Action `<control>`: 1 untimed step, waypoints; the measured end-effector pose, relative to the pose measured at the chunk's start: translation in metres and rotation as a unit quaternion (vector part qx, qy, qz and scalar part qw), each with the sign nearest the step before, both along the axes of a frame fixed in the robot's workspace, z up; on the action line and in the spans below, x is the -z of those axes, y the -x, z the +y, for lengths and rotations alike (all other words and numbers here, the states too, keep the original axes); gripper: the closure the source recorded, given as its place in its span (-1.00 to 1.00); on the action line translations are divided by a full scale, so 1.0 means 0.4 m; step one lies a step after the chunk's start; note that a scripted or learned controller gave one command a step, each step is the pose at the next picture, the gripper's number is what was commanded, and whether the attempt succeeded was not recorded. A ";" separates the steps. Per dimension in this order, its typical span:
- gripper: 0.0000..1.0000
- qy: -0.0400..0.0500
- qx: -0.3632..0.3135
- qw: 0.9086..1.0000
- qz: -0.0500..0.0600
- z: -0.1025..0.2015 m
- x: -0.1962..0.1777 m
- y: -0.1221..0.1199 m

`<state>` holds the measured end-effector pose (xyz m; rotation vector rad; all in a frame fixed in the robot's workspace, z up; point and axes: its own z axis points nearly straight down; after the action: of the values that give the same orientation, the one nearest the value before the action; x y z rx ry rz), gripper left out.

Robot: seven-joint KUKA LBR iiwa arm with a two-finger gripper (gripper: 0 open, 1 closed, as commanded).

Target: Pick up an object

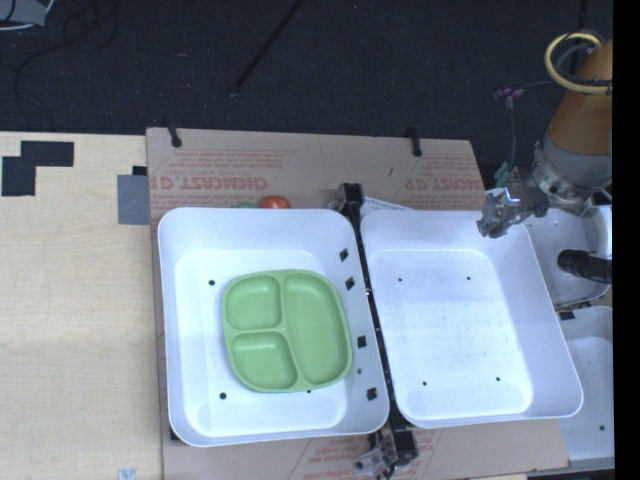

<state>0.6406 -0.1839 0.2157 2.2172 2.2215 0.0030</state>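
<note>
Plate [287, 330], green with three compartments, lies flat in the left bin [190, 268], a little right of its middle. Beside it sits the right bin [520, 368]. Over that bin's far right corner hangs the gripper [497, 220], its arm [580, 128] upright above; nothing between its tips.

Set high above the bench [70, 298], fixed, aimed downward at a slant. Far enough back to take in both bins whole: left bin [190, 268] and right bin [460, 368] side by side near the frame's centre, cardboard [300, 168] under them, dark floor [300, 48] across the top. Arm [580, 128] caught at the right edge, upper part cropped.
</note>
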 end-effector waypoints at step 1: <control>1.00 0.000 0.000 1.000 -0.001 -0.015 -0.157 0.002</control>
<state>0.6396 -0.1899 0.2786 2.2164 2.2202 0.0033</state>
